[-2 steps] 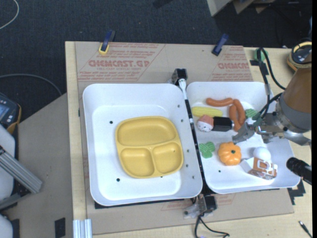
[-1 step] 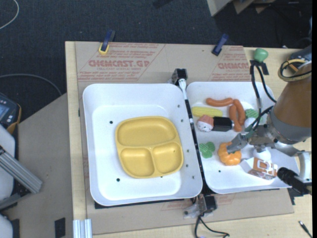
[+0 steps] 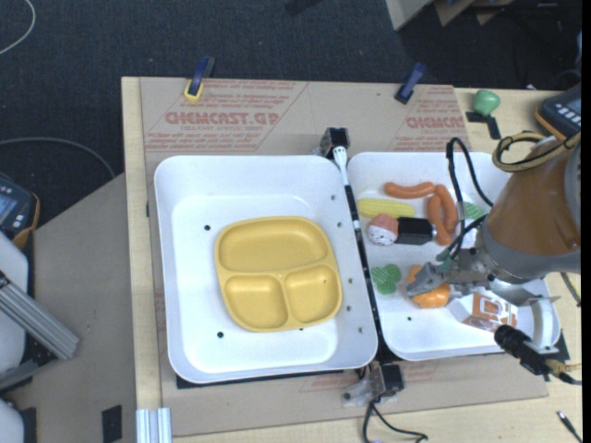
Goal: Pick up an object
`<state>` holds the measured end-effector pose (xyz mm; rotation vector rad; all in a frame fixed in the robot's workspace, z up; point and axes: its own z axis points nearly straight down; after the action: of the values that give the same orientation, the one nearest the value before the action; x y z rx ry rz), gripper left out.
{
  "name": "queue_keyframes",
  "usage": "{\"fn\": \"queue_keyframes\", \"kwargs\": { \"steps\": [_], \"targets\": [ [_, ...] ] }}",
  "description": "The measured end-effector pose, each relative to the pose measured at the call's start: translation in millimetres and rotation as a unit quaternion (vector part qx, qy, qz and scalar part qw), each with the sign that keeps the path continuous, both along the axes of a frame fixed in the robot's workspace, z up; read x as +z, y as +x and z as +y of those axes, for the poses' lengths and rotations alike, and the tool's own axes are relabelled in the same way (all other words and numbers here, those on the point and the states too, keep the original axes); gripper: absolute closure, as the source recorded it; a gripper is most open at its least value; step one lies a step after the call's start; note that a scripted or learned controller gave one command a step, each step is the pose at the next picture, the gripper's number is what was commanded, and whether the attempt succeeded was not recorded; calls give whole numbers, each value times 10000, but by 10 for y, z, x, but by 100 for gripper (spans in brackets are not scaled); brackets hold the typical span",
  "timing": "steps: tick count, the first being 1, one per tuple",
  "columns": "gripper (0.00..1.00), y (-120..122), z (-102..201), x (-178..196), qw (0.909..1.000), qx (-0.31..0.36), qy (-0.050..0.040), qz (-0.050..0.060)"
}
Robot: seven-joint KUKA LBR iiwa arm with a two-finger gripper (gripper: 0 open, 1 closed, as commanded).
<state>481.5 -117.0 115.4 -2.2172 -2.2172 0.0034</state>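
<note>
Over in the left bin (image 3: pixel 175 247) there's a yellow divided plate (image 3: pixel 275 271) sitting about dead center, nothing else on it. Moving into the right bin (image 3: pixel 406 340): a corn cob (image 3: pixel 386 208) with two sausages (image 3: pixel 409 190) at its 1 o'clock, a little white-and-red piece (image 3: pixel 382 233) touching a black block (image 3: pixel 415 231), and a green piece (image 3: pixel 386 277) at their 6 o'clock. My gripper (image 3: pixel 434 282) sits low just right of that green bit, right over an orange piece (image 3: pixel 431 295), but honestly can't tell how my jaws stand. An orange-and-white packet (image 3: pixel 487 310) lies at its 4 o'clock.
</note>
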Motion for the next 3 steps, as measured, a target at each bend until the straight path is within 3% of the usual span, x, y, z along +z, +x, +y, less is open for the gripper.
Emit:
{"fn": "queue_keyframes", "kwargs": {
  "steps": [1, 2, 3],
  "targets": [
    [0, -8, 8, -329, 10000, -3, -2, -4],
    [100, -2, 3, -209, 10000, -9, -11, -27],
    [100, 60, 75, 376, 10000, 7, -21, -56]
  ]
}}
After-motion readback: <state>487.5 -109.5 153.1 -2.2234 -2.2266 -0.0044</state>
